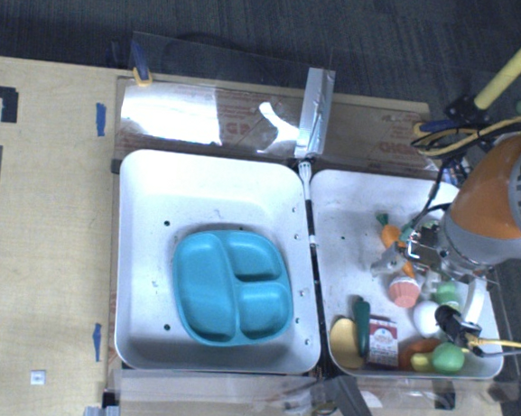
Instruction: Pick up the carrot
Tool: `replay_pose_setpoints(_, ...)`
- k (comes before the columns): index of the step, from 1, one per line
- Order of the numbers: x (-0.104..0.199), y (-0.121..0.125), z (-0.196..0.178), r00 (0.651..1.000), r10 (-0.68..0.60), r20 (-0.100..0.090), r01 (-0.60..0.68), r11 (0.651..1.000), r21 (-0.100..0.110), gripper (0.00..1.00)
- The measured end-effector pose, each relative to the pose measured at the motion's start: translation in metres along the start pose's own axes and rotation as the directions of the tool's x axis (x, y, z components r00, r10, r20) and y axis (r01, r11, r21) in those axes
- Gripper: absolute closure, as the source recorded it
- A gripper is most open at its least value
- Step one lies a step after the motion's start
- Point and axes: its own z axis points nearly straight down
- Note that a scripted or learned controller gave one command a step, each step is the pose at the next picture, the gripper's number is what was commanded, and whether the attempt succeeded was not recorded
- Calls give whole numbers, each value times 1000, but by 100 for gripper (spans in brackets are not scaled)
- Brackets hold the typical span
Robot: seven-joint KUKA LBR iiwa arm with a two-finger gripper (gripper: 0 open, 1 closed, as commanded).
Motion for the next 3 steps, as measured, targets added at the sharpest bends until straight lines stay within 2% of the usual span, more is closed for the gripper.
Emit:
replay_pose_setpoints(1, 11, 98, 19, 996, -85, -11, 85, 996, -9, 0)
replay_pose_setpoints(2, 9, 99, 9, 996, -87, -4, 87, 996, -10, 100)
replay_pose_setpoints(3, 64, 103, -100, 985, -175, 2, 175, 984, -17, 100)
